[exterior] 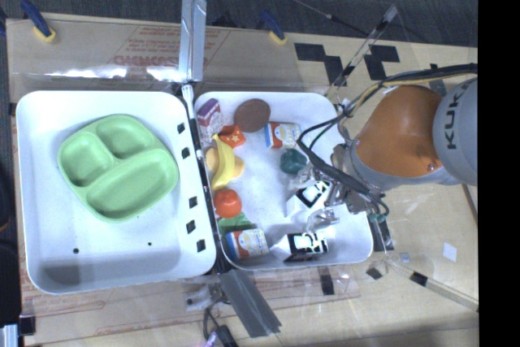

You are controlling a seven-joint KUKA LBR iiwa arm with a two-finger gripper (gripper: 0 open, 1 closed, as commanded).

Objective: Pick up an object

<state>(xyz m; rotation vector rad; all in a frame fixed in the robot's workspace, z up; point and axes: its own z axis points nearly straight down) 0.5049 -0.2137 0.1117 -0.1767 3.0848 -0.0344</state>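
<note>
The right bin (351, 244) holds several small items. A purple carton (209, 113), a brown oval piece (253, 114) and a red star-marked piece (232, 138) lie at its back left. A yellow banana (226, 163), a red tomato (228, 201) and a small labelled bottle (248, 241) line its left wall. An orange and white carton (283, 134) and a teal lump (292, 162) sit mid-bin. A black and white block (308, 245) lies by the front wall. My gripper (318, 206) hangs low over the bin's right half, just above that block and beside the teal lump.
The left bin (49, 256) carries a green divided plate (119, 165). A metal divider bar (193, 36) stands between the bins at the back. The arm's orange band (398, 134) and cables overhang the right bin's right wall.
</note>
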